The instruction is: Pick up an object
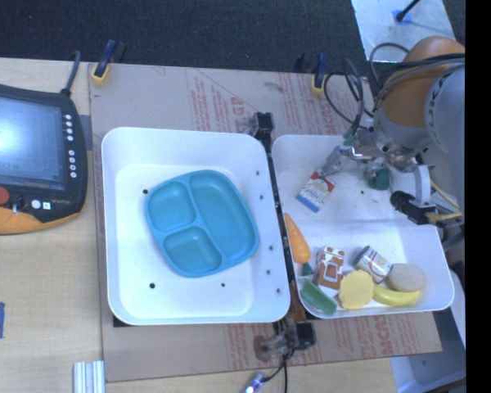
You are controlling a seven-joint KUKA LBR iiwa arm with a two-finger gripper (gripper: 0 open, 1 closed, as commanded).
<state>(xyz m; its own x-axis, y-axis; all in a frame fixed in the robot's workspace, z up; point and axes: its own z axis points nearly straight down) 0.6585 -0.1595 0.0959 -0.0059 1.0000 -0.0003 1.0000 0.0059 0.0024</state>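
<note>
Camera view: end effector (334, 164) beside small carton (315, 192).

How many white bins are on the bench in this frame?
2. The left white bin holds a blue divided plate; the right white bin adjoins it, holding the small toy foods.

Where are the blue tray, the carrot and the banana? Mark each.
blue tray (201, 222), camera view, middle where its dividers meet.
carrot (295, 237), camera view, middle of its orange body.
banana (397, 295), camera view, middle of its curve.
</note>
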